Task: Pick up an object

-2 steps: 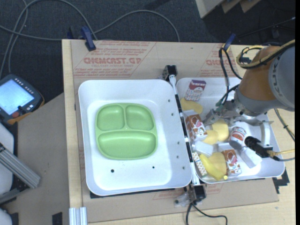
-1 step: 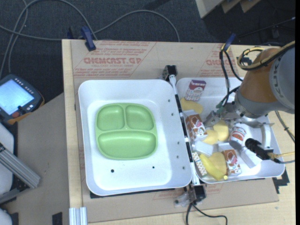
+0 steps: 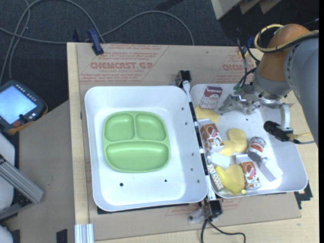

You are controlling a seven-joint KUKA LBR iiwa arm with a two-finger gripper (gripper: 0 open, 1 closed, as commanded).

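Note:
The right bin (image 3: pixel 299 179) holds several small items. A white and maroon carton (image 3: pixel 210 97) stands at its far left corner. A pale yellow piece (image 3: pixel 236 140), a red and white can (image 3: pixel 256 145) and a red snack packet (image 3: pixel 211 136) lie in the middle. A yellow fruit-like piece (image 3: pixel 230 178) and another red packet (image 3: pixel 250 175) lie near the front. My gripper (image 3: pixel 237 104) hangs low over the bin's far part, just right of the carton and above a bare patch of floor. Nothing shows in its grasp.
The left bin (image 3: pixel 92 116) holds a green divided plate (image 3: pixel 135 140). A grey flat object (image 3: pixel 267 168) lies at the right bin's front right. My arm's orange band (image 3: pixel 283 49) and grey body fill the upper right. Cables and a handheld screen (image 3: pixel 17 105) lie off the bench.

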